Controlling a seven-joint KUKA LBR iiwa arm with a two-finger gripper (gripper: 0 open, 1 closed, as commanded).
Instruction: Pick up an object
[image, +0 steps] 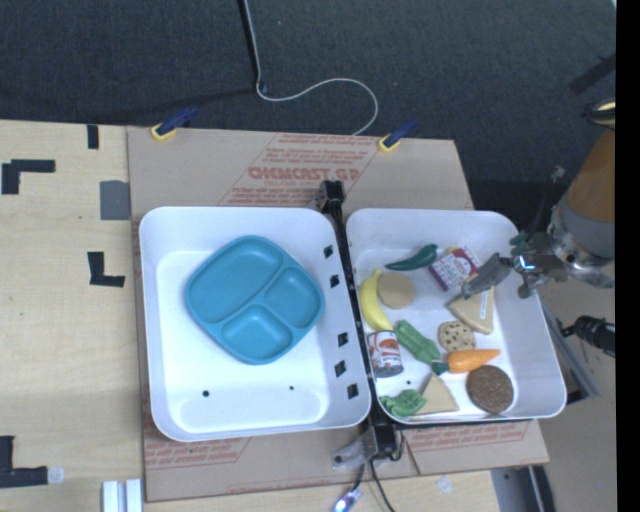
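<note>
The right bin (535, 330) holds several toy foods: a yellow banana (372, 303), a tan round bun (396, 291), a dark green pepper (412, 260), a red and white packet (452, 267), a pale cheese wedge (478, 314), a chip cookie (455, 335), an orange carrot (470, 359), a brown patty (490, 388), a green pickle (418, 341) and a small can (385, 353). My gripper (498, 286) hangs over the bin's right side, just above the cheese wedge. Its fingers stand apart, open, with nothing between them.
A blue divided plate (255, 298) lies in the left bin (160, 330). A tan wedge (438, 396) and a green leaf (402, 403) sit at the right bin's front. A black divider (345, 290) runs between the bins.
</note>
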